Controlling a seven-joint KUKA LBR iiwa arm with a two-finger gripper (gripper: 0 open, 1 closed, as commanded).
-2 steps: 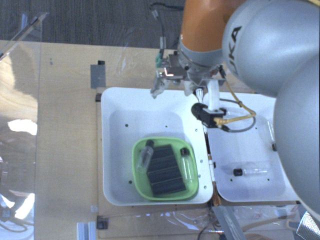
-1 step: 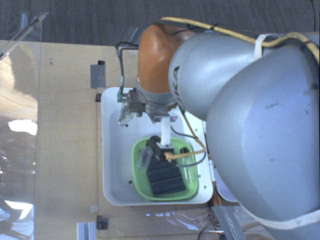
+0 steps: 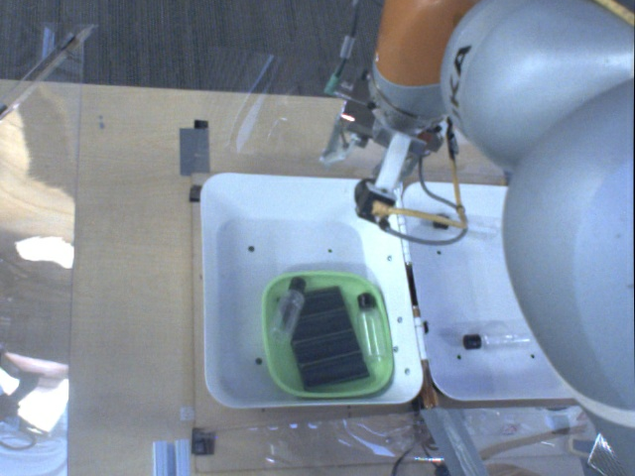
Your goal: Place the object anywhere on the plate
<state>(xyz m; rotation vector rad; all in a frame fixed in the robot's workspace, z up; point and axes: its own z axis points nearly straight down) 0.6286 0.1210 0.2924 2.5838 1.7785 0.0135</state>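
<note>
Gripper (image 3: 341, 147) hovering at white left bin's (image 3: 223, 296) far edge (open or closed: cannot tell) | likely best centring across clear black-capped vial (image 3: 496, 341) in right bin (image 3: 476, 266) before carrying to round green plate (image 3: 276, 353)

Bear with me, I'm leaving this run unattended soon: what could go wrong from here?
1. The green plate already carries a black ribbed block and two clear tubes, so little bare surface remains. Another item could land on them or roll off the rim.
2. The lone tube lying in the right bin is thin, round and see-through, so it may well slip or roll away during a grab.
</note>
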